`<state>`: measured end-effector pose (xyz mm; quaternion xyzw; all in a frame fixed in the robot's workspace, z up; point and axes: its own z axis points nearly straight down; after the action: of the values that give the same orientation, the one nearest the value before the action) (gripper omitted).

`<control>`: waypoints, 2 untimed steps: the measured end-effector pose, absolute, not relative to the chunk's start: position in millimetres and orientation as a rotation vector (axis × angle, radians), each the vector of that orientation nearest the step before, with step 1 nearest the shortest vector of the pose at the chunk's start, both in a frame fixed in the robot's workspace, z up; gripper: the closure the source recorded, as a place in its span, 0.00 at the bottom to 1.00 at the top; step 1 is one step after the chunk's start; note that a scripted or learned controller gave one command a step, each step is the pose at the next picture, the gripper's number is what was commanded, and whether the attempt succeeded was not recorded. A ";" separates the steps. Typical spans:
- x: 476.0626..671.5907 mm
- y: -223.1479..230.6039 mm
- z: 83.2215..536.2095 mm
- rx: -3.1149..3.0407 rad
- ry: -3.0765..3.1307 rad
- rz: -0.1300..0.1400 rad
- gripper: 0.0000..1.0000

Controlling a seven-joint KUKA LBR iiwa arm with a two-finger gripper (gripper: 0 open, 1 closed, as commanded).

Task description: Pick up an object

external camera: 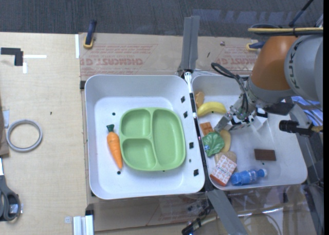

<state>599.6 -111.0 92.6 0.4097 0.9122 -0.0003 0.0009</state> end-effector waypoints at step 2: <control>644.8 -102.7 101.7 1.636 2.678 -0.006 1.00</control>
<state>644.8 -102.7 101.7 0.5213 0.8534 -0.0018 0.0019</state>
